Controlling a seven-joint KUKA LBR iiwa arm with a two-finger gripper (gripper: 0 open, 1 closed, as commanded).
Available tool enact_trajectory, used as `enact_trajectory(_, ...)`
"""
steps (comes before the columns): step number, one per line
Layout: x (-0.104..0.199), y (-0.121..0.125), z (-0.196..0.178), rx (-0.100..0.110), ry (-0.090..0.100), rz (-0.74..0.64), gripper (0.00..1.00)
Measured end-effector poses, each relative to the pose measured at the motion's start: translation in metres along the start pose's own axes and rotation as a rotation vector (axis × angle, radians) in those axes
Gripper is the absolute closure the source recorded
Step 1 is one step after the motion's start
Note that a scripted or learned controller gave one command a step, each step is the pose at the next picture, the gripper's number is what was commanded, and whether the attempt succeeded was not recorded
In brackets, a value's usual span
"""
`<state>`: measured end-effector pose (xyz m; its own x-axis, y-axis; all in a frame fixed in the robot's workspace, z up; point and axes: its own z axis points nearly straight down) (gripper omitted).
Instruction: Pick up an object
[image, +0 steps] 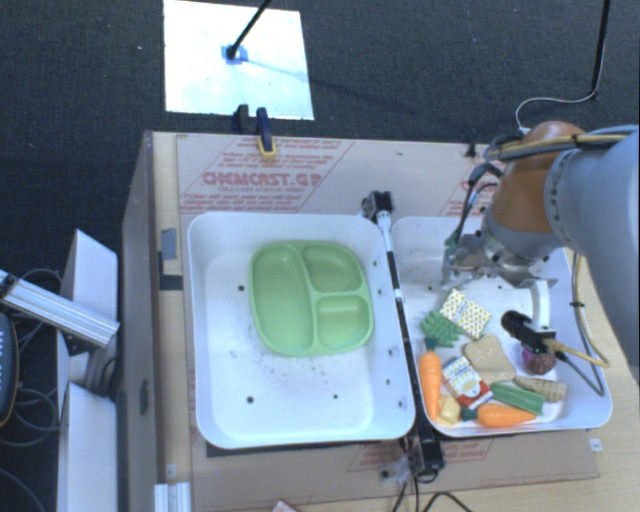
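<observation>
Gripper (462, 268): poised low in right bin (592, 400); finger state undeterminable. Approach step. Just below: yellow checkered cracker (467, 312). Next move likely needs descent and closing.

Setting: a robotics laboratory or test cell. Evidence: a workbench (330, 165) faced with protective sheeting printed with red maker's lettering, standing on dark carpet (80, 80). On the bench sat two shallow white bins (225, 400), side by side. A clamp (264, 135) gripped the bench's far edge. Beyond that edge lay a pale floor panel (270, 60) with a cable running to it. Left of the bench stood an aluminium rail (55, 305) and white boxes (90, 270). An industrial grey arm (590, 180) with loose cabling reached over the bench's right side.
</observation>
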<state>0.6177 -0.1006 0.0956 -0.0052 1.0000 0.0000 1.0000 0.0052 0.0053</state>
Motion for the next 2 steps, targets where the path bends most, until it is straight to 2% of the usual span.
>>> enact_trajectory(1,0.0,0.0,0.0,0.0,0.0,0.0,0.0)
enact_trajectory(2,0.002,-0.067,0.011,0.006,0.0,0.004,0.0)
